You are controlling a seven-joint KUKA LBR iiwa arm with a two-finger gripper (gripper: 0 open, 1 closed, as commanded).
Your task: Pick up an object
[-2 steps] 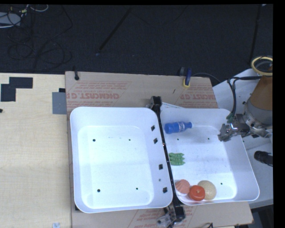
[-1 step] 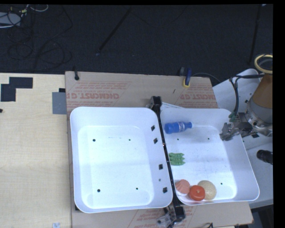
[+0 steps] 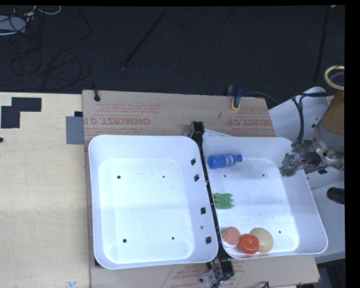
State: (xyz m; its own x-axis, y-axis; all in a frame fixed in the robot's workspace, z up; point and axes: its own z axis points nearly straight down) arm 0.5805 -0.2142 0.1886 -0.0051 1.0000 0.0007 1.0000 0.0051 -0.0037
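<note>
You'll find the gripper [image 3: 292, 163] at the right bin's [image 3: 306, 197] far right rim; you cannot tell how its jaws stand. In that bin lie a blue plastic bottle [image 3: 224, 161] at the far left, a small green ridged piece [image 3: 223, 201] by the divider, and a red round fruit [image 3: 248, 243] near the front edge.

Dark floor [image 3: 169, 45] with loose cables [image 3: 34, 17], pale wooden bench [image 3: 39, 197], cardboard sheet [image 3: 157, 112]
</note>
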